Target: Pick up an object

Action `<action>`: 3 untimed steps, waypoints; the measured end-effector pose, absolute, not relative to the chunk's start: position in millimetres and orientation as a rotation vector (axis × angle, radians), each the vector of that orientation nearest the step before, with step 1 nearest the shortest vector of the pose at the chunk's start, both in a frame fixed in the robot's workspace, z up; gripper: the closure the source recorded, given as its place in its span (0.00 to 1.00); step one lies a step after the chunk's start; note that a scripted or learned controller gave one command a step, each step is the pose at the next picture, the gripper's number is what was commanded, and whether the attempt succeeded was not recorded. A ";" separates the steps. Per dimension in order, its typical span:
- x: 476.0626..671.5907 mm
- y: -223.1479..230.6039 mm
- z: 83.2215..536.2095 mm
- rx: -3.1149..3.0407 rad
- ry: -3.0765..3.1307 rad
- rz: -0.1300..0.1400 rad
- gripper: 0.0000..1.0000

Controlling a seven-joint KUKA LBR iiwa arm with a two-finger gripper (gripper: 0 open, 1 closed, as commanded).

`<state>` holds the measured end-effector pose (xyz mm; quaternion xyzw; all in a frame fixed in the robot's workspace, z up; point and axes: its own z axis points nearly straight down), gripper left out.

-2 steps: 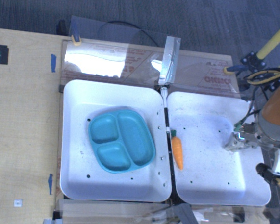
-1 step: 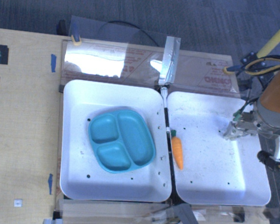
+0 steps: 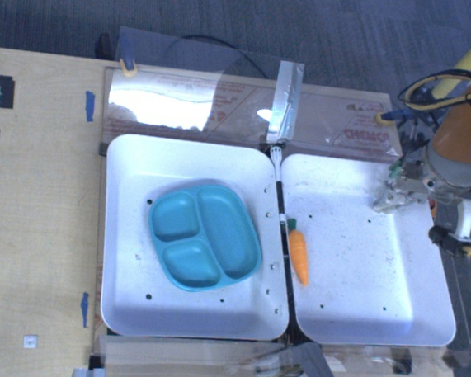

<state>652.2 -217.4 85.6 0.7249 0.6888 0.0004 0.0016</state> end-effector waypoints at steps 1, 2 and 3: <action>667.3 -216.4 85.4 2.397 2.038 0.001 1.00; 668.8 -214.0 86.3 2.580 1.794 0.007 1.00; 668.2 -213.5 86.2 2.547 1.839 -0.001 1.00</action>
